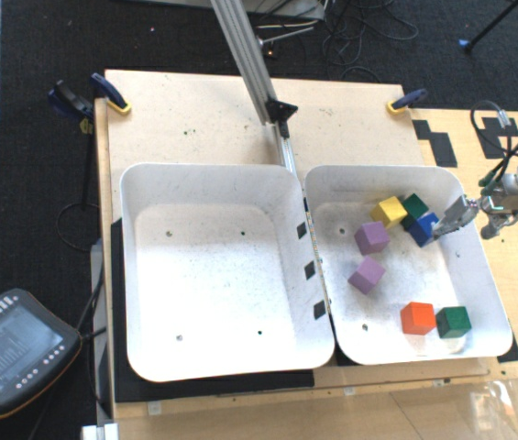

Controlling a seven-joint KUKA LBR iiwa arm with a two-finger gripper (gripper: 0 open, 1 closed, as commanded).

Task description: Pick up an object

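Orange block (417,318) nearest; claw (442,227) against blue block (421,228), grip state unclear.

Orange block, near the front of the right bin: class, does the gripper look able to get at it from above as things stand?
Probably yes. The orange block has open space above it; only the green block sits close on one side, and the gripper is elsewhere in the right bin.
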